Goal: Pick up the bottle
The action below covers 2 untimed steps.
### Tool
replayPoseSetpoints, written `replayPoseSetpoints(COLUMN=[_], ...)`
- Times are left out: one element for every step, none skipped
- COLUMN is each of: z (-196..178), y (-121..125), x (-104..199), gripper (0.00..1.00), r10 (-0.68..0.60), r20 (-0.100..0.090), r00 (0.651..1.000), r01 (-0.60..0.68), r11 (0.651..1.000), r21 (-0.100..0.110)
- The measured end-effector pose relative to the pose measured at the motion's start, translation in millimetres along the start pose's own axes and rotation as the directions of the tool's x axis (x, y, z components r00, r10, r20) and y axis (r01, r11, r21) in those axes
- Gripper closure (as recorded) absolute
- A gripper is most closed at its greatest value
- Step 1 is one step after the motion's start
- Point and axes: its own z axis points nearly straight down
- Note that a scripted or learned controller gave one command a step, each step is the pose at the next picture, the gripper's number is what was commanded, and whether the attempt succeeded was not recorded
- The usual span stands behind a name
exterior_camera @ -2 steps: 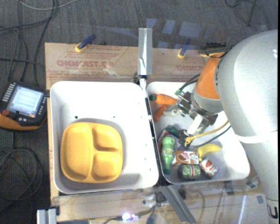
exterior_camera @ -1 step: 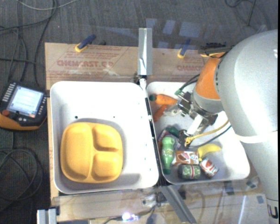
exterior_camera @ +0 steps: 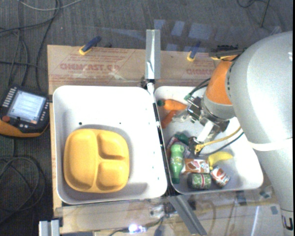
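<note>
In the camera view, you are seeing the gripper (exterior_camera: 196, 114) hovering over the right bin (exterior_camera: 248, 177), and you cannot tell whether it is open or closed. The bottle (exterior_camera: 176, 160) is lying unheld by the bin's left wall. The approach step looks to be in hand, and the next move is calling for a shift toward the bottle and then a descent.

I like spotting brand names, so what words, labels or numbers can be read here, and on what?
"CHEMCAST": red print on the cardboard, as far as I can tell; the letters after it are blurred.
Red print on the cardboard's right part: too blurred to read.
Pendant screen: too small to read.
Labels on the bottle, can and packet: too small to read.
</note>
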Motion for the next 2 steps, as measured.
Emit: replayPoseSetpoints(z=[-0.8,-0.7], y=[-17.1,-17.2], x=[-16.4,-16.5], gripper=[0.0,0.0], r10=[0.099,0.099], r20=[-0.002,-0.002], r00=[0.995,0.995], r01=[-0.099,-0.099], r11=[0.995,0.995], r21=[-0.004,-0.003])
